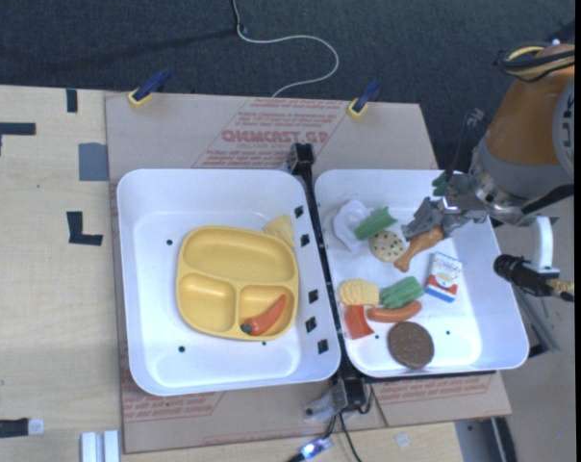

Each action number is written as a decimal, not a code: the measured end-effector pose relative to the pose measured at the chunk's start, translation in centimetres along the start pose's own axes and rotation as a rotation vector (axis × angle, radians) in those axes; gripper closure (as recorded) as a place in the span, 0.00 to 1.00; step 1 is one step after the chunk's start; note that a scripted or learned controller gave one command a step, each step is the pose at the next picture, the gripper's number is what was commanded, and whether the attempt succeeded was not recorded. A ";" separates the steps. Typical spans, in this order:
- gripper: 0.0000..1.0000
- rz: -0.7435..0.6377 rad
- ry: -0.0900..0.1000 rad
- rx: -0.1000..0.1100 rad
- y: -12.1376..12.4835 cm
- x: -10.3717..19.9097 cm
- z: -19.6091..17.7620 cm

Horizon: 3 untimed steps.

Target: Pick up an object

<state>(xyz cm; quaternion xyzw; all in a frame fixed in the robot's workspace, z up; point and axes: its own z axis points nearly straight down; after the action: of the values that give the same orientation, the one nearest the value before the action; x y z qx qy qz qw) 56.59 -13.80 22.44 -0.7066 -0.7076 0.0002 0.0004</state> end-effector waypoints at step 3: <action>1.00 -0.007 0.002 -0.001 5.5 16.7 -0.7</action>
<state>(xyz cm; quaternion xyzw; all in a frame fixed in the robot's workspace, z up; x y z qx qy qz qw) 62.09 2.93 23.16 -0.7043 -0.7099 -0.0008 0.0007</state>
